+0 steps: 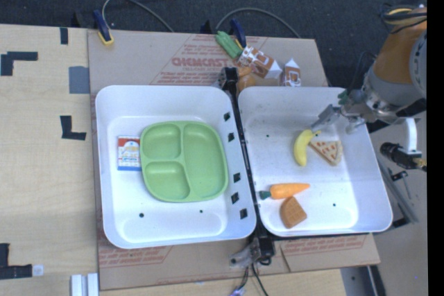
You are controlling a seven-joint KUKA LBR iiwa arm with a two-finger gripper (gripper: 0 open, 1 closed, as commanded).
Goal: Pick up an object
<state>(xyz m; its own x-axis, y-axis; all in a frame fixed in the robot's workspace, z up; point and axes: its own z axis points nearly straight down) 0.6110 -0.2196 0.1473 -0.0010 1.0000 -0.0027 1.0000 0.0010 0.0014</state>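
Note:
The right bin [361, 211] holds a yellow banana [302, 148], a tan triangular sandwich wedge [327, 150] touching it, an orange carrot [288, 190] and an orange-brown bread chunk [293, 212]. My gripper [338, 123] hangs at the bin's upper right, just above the banana and the wedge. Its fingers are spread open, one pointing down-left toward the banana's top end, and nothing sits between them.
The left bin [111, 114] carries a green divided plate [184, 161] and a small printed box [128, 153] at the plate's left. Behind the bins, on the cardboard, lie a green clamp [229, 44] and small packets [260, 64]. Cables run across the dark floor at the back.

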